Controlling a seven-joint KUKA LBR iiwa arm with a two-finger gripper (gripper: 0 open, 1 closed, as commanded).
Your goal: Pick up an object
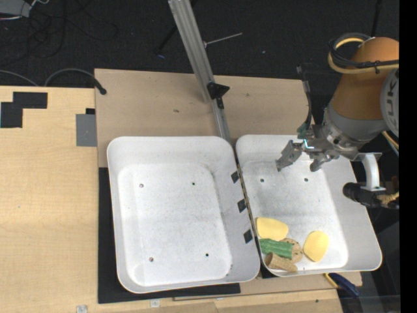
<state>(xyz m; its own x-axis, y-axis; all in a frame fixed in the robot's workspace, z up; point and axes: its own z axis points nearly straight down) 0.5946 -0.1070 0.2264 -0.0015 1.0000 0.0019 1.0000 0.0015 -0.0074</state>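
My gripper (301, 160) hangs over the back part of the right bin (296, 188), its two grey fingers spread open with nothing between them. Down at that bin's front edge lies a small cluster: a yellow lump (272, 228), a rounder yellow piece (316, 245), a green object (276, 246) and a tan piece (281, 262). The gripper stands well behind this cluster and apart from all of it.
The left bin (171, 210) sits beside the right one, joined by black clips along the shared edge. A slanted metal rail (199, 60) rises behind the bins. The arm's orange band (361, 80) and a black fitting (366, 193) are at the right.
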